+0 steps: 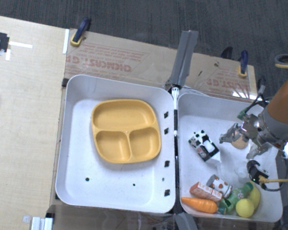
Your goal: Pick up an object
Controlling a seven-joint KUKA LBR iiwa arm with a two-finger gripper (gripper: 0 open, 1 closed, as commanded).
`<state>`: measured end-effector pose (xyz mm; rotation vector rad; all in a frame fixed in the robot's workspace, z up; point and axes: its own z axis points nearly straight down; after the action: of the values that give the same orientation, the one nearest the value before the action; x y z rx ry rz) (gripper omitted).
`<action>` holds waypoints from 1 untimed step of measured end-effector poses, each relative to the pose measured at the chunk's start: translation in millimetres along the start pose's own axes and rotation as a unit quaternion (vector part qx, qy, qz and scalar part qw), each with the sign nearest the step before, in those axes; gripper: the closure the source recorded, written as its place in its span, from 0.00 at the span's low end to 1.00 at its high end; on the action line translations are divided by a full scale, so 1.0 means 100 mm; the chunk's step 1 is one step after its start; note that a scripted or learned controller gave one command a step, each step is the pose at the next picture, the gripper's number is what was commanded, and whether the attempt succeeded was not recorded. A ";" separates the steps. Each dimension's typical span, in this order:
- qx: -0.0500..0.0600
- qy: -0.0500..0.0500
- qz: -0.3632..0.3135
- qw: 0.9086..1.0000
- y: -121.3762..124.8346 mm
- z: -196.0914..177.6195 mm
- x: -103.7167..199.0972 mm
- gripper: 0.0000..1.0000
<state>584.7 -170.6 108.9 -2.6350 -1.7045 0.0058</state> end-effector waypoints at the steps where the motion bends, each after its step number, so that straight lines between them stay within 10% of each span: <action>1: -0.001 -0.001 -0.191 0.981 -0.29 -0.67 0.68 0.00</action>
<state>586.5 -96.8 176.4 -2.2614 -2.1789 0.0041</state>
